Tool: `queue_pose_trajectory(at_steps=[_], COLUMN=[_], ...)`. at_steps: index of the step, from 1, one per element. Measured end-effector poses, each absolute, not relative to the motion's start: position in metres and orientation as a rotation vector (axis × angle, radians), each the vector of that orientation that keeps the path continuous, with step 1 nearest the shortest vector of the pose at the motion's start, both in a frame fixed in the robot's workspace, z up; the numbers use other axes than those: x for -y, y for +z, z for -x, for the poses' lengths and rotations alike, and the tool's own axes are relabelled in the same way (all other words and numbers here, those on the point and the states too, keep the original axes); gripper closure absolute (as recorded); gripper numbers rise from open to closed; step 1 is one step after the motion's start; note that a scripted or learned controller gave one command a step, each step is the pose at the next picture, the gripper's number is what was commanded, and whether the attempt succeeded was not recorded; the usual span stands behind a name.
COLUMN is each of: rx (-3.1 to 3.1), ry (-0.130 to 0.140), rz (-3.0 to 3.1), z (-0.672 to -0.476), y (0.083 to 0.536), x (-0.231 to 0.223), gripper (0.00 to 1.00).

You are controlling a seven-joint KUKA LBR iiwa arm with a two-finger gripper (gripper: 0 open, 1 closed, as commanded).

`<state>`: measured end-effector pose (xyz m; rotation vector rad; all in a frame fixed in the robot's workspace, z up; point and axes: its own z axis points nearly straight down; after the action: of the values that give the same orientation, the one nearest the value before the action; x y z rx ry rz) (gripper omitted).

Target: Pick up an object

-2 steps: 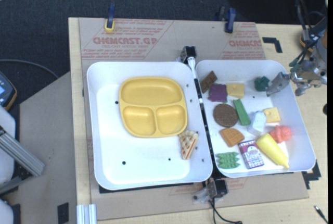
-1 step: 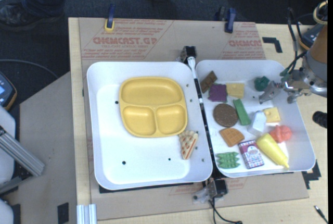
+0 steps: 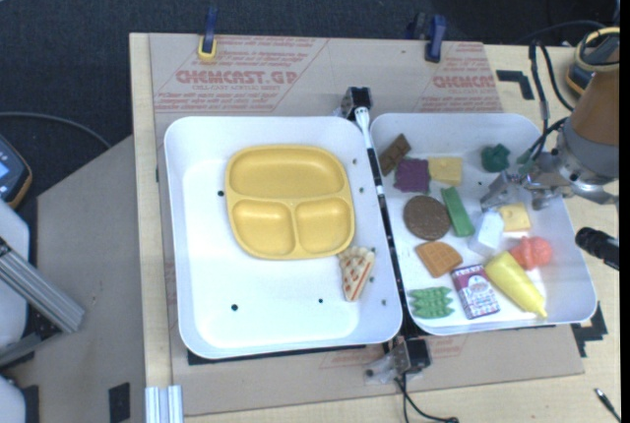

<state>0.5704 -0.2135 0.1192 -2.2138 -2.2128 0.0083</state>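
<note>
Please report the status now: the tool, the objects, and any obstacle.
Tool low in right bin, fingers unclear. Nothing seen held. Pale yellow block just below it. Green piece, pink piece crowd close.

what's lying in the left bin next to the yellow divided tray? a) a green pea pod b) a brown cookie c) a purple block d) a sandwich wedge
d: the sandwich wedge lies in the left bin just off the lower right corner of the yellow tray; the pea pod, cookie and purple block are all in the right bin.
</note>
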Motion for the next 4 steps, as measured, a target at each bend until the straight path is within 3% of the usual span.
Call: queue_pose_trajectory(at_steps=[1, 2, 4], rx=[2.215, 2.216, 2.223], ry=[0.002, 0.005, 0.0], rz=[2.213, 2.214, 2.226], z=[-0.57, -0.57, -0.559], y=[0.08, 0.089, 0.193], x=[0.211, 0.212, 0.22], gripper=[0.0, 1.0, 1.0])
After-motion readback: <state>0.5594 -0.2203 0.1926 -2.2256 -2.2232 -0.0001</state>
